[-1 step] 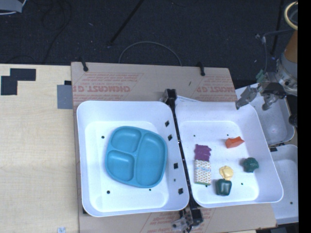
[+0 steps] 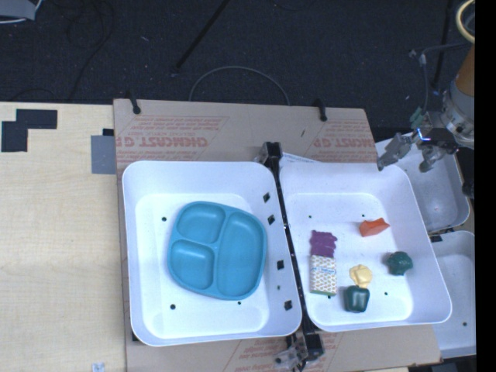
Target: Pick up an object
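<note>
The right bin [image 2: 422,231] holds several small objects: a purple piece [image 2: 323,242], a patterned tan packet [image 2: 323,273], a yellow piece [image 2: 360,274], a dark green cup-like piece [image 2: 356,298], a teal lump [image 2: 400,263] and an orange wedge [image 2: 374,226]. My gripper [image 2: 409,153] hangs past the bin's far right corner, above and to the right of the orange wedge. Its two fingers are spread apart with nothing between them.
The left bin [image 2: 143,208] bears a blue divided plate [image 2: 216,249]. A black divider [image 2: 279,231] runs between the bins. Both bins rest on a cardboard sheet [image 2: 232,134]. More white trays [image 2: 453,262] sit at the right edge.
</note>
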You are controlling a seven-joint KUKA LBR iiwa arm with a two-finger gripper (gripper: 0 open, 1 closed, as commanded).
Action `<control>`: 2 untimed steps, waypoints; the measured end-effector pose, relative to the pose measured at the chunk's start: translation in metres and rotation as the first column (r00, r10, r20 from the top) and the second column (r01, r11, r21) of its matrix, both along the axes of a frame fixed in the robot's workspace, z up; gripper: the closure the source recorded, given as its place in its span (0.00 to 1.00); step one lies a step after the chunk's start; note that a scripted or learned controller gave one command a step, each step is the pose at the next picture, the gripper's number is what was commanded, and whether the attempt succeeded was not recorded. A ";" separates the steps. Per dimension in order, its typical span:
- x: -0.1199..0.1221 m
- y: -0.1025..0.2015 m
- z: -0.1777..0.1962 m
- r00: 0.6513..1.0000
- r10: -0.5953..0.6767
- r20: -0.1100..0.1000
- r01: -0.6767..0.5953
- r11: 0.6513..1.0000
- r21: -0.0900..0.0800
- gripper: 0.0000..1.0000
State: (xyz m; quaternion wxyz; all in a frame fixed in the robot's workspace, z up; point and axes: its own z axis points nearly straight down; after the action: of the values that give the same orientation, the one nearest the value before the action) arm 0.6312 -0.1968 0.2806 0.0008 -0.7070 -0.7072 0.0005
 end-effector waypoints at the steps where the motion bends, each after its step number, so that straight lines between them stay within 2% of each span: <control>1: -0.006 0.009 -0.054 1.000 -0.002 -0.005 0.002 1.000 0.001 0.00; 2: -0.015 0.007 -0.114 1.000 0.000 -0.006 0.000 1.000 0.001 0.00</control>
State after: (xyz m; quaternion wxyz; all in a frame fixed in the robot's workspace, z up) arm 0.6159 -0.1899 0.1666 0.0033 -0.7071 -0.7071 0.0021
